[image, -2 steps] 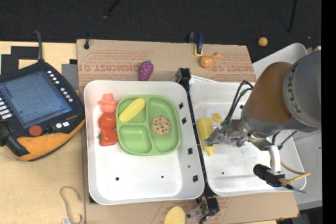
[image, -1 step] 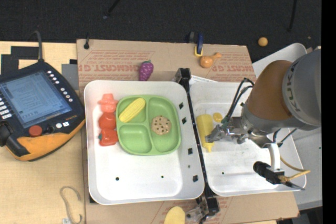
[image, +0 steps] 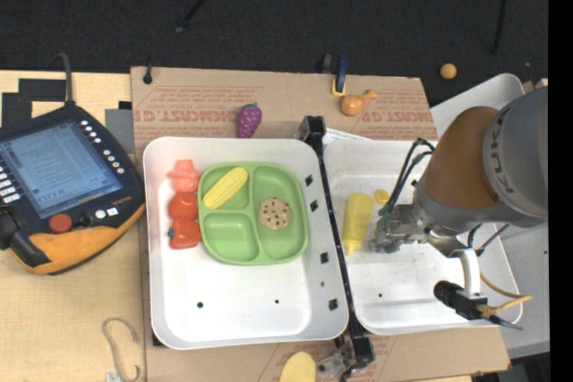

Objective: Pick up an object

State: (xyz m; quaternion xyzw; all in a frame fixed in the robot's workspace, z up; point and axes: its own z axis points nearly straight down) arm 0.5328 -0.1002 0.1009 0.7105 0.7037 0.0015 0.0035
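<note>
The grey two-finger gripper sits low just right of the yellow plastic bottle, whose long axis runs near-to-far; finger spread cannot be told.

We see our arm coming in from the right of the view, its bulky grey body filling that side and the orange band curving just above the wrist. The wrist bends downward and to the left, ending in the tool, which sits low and points toward the left. Dark cables loop from the band down to the wrist. We cannot make out how the tool's tips stand, since the wrist housing and shadow blur them together.
</note>
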